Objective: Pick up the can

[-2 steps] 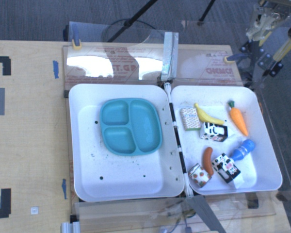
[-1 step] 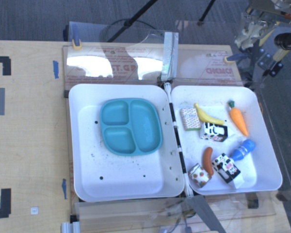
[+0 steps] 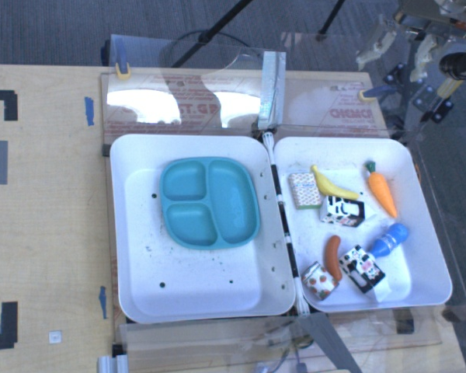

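Tool [image 3: 423,33] state unclear, hovering beyond the right bin [image 3: 431,231]; crowding beside the can [image 3: 321,280] risks a misgrasp.

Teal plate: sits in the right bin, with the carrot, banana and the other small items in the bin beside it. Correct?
Not quite. The camera view shows the teal plate in the left bin, not the right one. The rest holds: the carrot, banana and the other small items lie in the bin beside it, the right bin.
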### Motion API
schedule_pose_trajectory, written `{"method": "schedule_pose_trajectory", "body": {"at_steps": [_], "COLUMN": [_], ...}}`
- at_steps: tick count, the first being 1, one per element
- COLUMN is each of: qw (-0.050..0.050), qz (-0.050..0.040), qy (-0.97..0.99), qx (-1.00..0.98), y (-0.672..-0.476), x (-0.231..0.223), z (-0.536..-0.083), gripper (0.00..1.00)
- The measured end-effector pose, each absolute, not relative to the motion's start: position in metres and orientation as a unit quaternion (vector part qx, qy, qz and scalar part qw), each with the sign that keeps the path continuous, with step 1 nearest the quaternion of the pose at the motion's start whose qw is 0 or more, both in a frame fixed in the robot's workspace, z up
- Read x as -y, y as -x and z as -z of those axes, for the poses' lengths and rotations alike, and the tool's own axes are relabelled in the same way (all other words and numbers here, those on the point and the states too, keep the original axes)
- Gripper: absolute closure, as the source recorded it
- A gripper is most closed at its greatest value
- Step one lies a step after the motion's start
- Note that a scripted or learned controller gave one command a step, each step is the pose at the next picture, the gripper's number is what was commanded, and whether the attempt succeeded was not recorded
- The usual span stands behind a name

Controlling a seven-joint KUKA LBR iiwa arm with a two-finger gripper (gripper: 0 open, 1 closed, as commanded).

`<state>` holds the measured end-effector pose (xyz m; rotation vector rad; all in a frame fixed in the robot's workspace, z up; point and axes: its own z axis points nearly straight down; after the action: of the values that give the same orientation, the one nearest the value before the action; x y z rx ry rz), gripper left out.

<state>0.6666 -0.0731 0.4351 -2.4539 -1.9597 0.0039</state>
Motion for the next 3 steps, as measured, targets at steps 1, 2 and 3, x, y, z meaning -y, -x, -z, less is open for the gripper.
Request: {"method": "schedule_pose_trajectory", "body": {"at_steps": [1,2,3], "qw": [0.001,-0.001,-0.001], "qz": [-0.0007,0.0000,-0.0003], "qy": [0.770,0.771,0.858], "qx": [0.638,0.637,0.513], "y": [-0.515,-0.516,-0.545], "x": [0.086,0.087,0.070], "z": [-0.292,-0.302,-0.412], "gripper": [0.00,1.00,1.00]}}
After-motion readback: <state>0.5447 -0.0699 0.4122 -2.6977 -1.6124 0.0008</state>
